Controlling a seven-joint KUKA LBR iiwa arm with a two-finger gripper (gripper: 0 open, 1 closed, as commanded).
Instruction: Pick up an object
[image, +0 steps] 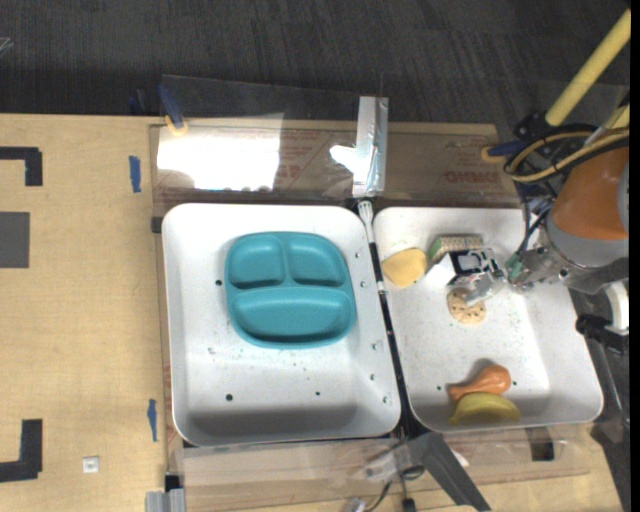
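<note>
Gripper (478, 282) low in right bin (545, 330), upper middle, right over cookie (467, 309); finger state: cannot tell. Step: reaching for grasp. Next: close on cookie, lift straight. Teal tray (290, 288) in left bin.

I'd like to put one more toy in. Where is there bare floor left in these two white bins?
In the left bin, bare floor lies below the teal divided plate. In the right bin, the middle is bare, between the round cookie above and the orange and yellow toys at the bottom wall. Its top is crowded: yellow lump, gripper.
</note>
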